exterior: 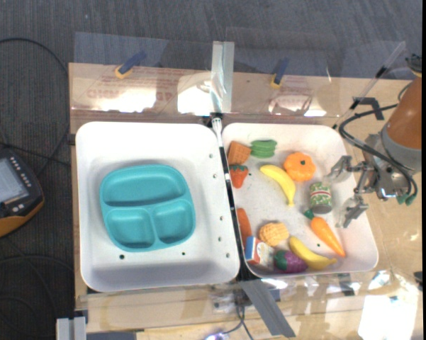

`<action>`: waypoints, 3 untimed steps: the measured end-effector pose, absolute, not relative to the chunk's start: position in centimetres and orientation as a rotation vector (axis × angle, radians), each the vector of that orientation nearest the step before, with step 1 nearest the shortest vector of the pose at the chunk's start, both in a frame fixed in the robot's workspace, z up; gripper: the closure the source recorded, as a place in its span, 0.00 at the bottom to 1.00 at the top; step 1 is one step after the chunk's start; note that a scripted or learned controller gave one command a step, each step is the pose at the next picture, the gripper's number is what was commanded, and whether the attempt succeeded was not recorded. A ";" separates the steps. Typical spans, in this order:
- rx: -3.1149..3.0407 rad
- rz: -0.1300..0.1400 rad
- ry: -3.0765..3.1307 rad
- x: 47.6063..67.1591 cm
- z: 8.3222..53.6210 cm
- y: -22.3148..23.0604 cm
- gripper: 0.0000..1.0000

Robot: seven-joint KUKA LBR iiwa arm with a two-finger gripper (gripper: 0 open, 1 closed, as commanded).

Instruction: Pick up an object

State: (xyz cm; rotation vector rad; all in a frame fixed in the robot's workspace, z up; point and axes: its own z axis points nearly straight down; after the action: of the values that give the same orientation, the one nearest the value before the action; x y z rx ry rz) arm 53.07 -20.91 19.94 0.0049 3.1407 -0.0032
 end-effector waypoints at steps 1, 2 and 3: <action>0.158 -0.010 3.123 50.4 9.1 -22.4 0.00; 0.106 -0.005 3.123 52.6 9.1 -16.0 0.00; 0.037 -0.004 3.124 56.8 9.1 -10.1 0.00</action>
State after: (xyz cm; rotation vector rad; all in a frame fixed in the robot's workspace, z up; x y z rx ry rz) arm 56.85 -10.07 9.11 0.0370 3.1240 -0.0041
